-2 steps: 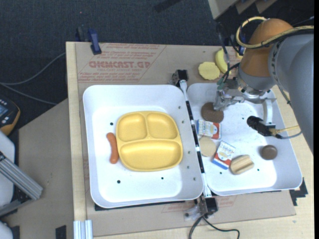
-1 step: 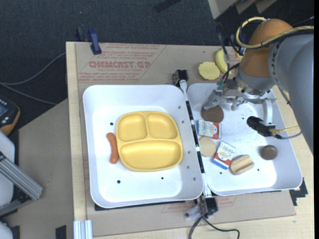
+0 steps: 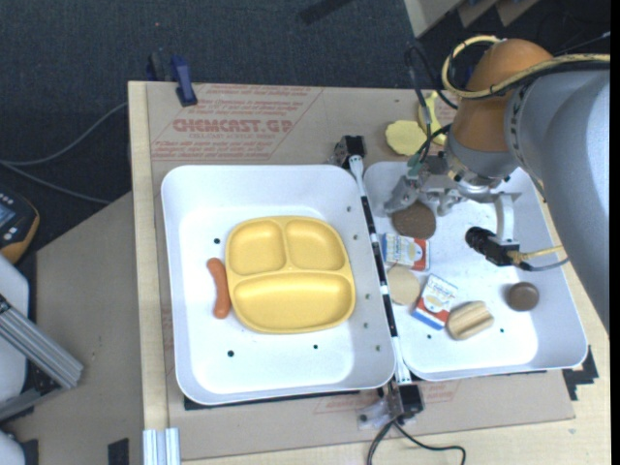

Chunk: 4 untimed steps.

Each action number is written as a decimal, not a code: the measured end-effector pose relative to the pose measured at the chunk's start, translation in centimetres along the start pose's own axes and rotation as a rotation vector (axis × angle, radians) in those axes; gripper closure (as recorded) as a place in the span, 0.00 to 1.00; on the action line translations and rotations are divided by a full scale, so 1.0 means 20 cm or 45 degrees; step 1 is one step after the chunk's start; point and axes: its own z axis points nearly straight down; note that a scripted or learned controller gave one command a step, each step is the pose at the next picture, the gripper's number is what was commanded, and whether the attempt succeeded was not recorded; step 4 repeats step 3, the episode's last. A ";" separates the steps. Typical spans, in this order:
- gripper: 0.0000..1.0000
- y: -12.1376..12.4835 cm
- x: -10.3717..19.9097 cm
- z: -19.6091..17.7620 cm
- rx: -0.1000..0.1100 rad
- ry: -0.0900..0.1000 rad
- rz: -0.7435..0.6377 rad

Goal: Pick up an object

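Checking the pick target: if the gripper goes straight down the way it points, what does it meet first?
Probably the brown round cookie in the right bin, directly beneath the gripper; depth is hard to judge from this slanted view.

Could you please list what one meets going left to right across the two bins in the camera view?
Hot dog → yellow tray → milk carton → bun → brown ball.
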 end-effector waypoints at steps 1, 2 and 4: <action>0.00 0.05 -0.05 0.00 -0.004 -0.001 0.002; 0.00 -0.11 -0.01 0.00 0.005 0.001 0.004; 1.00 -0.10 -0.01 -0.06 -0.002 0.000 0.004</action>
